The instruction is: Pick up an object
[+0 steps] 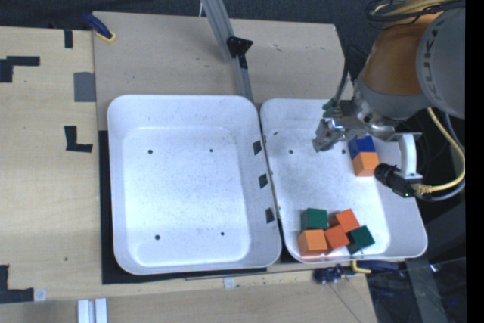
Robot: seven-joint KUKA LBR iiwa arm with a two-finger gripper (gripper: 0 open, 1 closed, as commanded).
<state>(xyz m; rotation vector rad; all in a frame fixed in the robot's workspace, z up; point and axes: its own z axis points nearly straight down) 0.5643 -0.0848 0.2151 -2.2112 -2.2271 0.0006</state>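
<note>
Hovering over the far part of the right bin (281, 163), the gripper (329, 134) is sitting just left of a blue block (363, 144) and an orange block (365, 163); whether it is apart or together I cannot tell. These blocks are probably light, stiff and smooth, so gripping two flat opposite faces looks safest. More blocks (331, 231) are lying at the near edge.

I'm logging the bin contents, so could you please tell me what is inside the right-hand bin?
The right-hand bin holds a blue block touching an orange block, plus a near-corner cluster of green and orange blocks. The gripper and arm cover its far right corner.
</note>
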